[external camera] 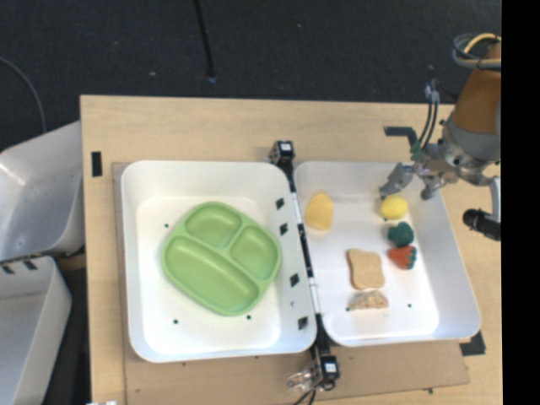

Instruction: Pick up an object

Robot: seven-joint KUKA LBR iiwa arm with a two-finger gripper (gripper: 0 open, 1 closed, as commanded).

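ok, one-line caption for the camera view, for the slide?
KUKA arm's gripper poised, jaws spread, above a yellow lemon in the right bin; green divided plate lies in the left bin.

Single fixed camera above bench [253, 112], looking down at slant, both white bins [135, 226] framed

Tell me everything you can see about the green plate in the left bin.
The green plate is a rounded tray of light green, plastic-looking material, divided into three compartments: one long and two smaller. It lies flat, turned at a slant, near the middle of the left bin. Only the bin floor touches it.
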